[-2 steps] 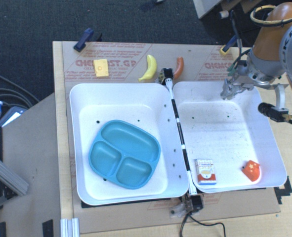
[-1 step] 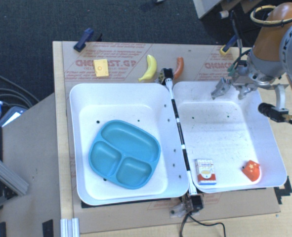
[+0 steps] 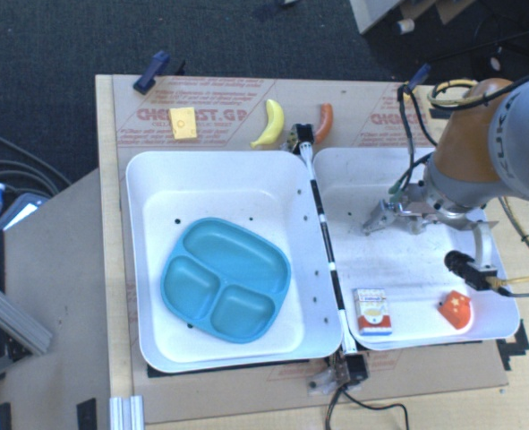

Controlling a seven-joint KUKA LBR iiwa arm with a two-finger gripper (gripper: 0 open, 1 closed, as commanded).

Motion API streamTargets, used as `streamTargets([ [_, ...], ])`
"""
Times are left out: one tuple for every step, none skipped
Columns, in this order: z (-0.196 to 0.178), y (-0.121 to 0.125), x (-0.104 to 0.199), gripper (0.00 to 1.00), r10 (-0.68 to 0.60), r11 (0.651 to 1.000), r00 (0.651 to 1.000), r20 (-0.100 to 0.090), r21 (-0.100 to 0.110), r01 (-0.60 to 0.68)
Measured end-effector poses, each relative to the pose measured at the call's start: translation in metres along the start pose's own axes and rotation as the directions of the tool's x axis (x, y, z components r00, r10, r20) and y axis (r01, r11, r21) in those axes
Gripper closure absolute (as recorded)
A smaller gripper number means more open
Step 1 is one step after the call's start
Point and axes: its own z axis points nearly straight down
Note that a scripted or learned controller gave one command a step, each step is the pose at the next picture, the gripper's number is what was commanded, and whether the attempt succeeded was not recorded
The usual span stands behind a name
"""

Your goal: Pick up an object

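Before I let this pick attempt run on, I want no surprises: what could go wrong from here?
1. The gripper sits over bare floor of the right bin; closing here would likely grab nothing.
2. The small carton and the red object lie near the front wall, where a grasp may be cramped.
3. Cables hang by the wrist and might snag.

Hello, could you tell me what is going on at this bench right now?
A grey robot arm with an orange band reaches in from the right over the right-hand white bin, its two-finger gripper low over bare bin floor. Nothing shows between its fingers. Near that bin's front edge lie a small red-and-white carton and a small orange-red object, both apart from the gripper. The left-hand white bin holds a blue divided plastic plate. Nothing is picked up yet.
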Motion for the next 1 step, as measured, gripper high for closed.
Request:
streamTargets([
  [-0.0009,0.0216,-0.0385,0.00,0.000,1.000,1.000,0.002,-0.003,0.000],
])
